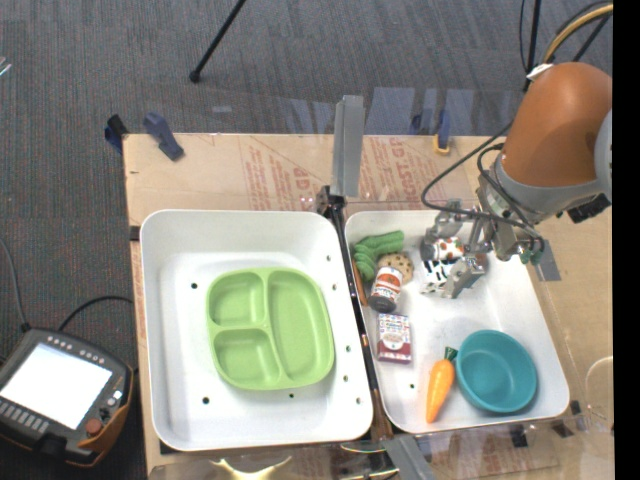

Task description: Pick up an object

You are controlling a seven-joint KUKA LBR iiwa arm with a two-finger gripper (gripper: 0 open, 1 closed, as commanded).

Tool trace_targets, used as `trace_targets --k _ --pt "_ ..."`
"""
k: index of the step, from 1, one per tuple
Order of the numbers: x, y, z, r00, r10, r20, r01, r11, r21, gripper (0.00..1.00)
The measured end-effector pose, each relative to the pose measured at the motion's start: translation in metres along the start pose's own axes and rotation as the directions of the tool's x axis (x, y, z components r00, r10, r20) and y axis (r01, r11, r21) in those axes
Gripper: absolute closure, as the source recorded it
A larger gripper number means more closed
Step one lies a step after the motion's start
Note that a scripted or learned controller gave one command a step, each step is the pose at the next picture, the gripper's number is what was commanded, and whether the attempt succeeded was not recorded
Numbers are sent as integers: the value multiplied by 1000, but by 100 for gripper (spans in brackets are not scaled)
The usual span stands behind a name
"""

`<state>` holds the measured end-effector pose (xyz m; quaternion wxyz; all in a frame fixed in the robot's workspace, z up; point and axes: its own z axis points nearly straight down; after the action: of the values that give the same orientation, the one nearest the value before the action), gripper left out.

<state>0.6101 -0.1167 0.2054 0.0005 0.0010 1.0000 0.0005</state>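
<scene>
My gripper [449, 260] hangs over the upper middle of the right bin [530, 298], under the orange-banded wrist. A small black-and-white toy [446, 255] with a red spot sits between its grey fingers [466, 280], which are closed against it. Left of it lie a green plush item [375, 248], a round cookie [398, 264] and a small red-labelled can [386, 289]. Nearer the front are a red card packet [395, 337], an orange carrot [439, 386] and a teal bowl [497, 370].
The left bin [170, 268] holds a green divided plate [270, 327]. A grey upright post [347, 148] stands behind the wall between the bins. A tablet controller [55, 393] lies on the floor at the lower left.
</scene>
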Motion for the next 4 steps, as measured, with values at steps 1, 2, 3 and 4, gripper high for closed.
trace_targets --k 1,2,3,4 --pt "26 19 112 984 179 8 -179 984 1 0" --pt "123 16 112 993 121 7 -121 993 1 0" --pt "134 -44 118 982 188 -1 -188 982 0 0" --pt "132 -42 109 983 182 3 -182 983 -3 100"
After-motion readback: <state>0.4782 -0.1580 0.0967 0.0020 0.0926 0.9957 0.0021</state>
